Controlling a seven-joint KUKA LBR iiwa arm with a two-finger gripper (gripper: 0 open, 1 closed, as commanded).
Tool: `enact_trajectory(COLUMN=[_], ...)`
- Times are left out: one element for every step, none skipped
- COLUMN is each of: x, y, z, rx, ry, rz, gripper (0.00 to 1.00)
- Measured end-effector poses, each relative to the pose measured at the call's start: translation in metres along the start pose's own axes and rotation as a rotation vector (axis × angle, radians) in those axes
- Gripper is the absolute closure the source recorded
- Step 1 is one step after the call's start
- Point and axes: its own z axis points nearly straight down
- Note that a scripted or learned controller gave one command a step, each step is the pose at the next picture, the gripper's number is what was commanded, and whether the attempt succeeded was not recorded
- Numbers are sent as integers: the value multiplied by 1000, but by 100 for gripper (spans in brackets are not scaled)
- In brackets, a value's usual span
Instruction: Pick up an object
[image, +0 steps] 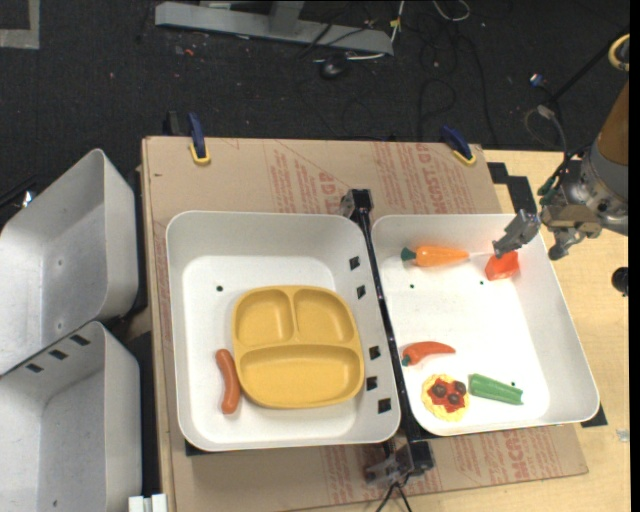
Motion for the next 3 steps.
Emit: enact_trajectory(x=[0,3,13], y=[2,5,3], z=[-6,37,95], rx=[-11,-8,-5], ry=[-3,-2,0], rz=[-3,-1,-1], gripper=[0,0,0])
